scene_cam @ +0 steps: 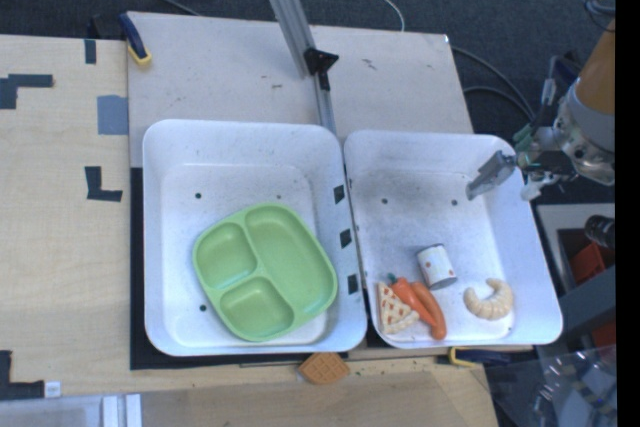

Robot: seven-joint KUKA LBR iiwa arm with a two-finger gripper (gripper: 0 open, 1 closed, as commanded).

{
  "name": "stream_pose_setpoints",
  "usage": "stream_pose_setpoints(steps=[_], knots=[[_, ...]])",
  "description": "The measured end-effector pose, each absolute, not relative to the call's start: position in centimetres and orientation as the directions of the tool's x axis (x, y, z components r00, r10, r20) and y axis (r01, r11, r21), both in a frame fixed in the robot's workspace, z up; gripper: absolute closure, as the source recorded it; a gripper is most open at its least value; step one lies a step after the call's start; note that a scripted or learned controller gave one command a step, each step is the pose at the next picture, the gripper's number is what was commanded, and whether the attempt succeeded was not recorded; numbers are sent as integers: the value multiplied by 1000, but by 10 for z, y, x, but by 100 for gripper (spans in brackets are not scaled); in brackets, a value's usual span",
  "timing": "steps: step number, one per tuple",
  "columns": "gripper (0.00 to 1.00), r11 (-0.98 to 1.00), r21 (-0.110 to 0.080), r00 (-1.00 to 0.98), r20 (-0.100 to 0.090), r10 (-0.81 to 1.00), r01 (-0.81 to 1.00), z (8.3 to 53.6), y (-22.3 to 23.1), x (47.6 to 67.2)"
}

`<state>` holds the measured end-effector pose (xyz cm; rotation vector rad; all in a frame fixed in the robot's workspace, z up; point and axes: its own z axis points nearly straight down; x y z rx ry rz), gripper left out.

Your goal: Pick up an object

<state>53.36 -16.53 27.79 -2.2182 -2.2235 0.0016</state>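
Carrot (pixel 424 306) lies slantwise (tip toward lower right) beside waffle (pixel 394 309).

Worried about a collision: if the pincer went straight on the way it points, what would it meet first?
Probably the bare floor of the right bin: the pincer slants down-left over its upper part, well above the small can. Depth is unclear.

From my seat I see the arm (pixel 600 105) at the right edge of the frame: a curved orange patch up top, then a rounded light-grey wrist section below it. A cluster of fittings sits on the wrist's left side, with small green and white bits and thin dark cables running upward. A dull grey, flat-sided gripper (pixel 491 176) sticks out toward the left; its detail is too blurred for me to read.
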Motion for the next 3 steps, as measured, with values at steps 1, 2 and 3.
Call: stream_pose_setpoints(steps=[1, 2, 3], knots=[[0, 2, -1, -2, 0, 1000, 1000, 278, -165, 534], [0, 1, -6, -1, 0, 1000, 1000, 235, -165, 535], [0, 0, -8, 0, 1, 1000, 1000, 177, -174, 531]])
